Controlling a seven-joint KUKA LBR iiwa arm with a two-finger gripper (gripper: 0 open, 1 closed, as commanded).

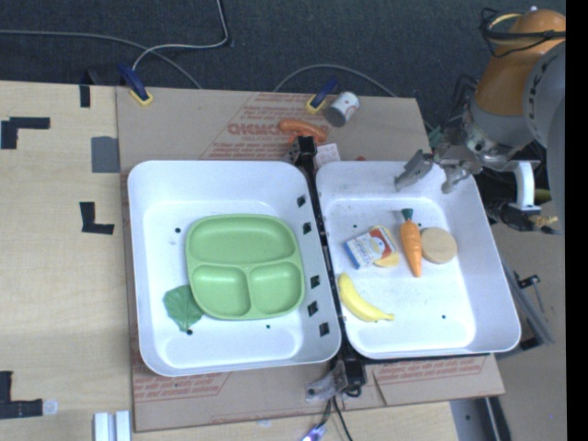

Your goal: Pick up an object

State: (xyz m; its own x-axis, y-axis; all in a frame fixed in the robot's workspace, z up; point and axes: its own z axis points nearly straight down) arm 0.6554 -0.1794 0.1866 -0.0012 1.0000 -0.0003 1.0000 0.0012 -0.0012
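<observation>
The right bin (pixel 478 274) holds an orange carrot (pixel 412 247), a round tan cookie-like piece (pixel 438 245), a small red, white and blue carton (pixel 369 245) and a yellow banana (pixel 363 302). My gripper (pixel 433 175) hangs over the bin's far right corner, above and behind the carrot. Its two grey fingers (pixel 412 170) are spread apart with nothing between them.
The left bin (pixel 152 191) holds a green divided plate (pixel 245 265) with a green leafy piece (pixel 183 306) at its front left corner. Behind the bins on the cardboard lie an orange sausage-like item (pixel 302 128) and a grey cylinder (pixel 342 108).
</observation>
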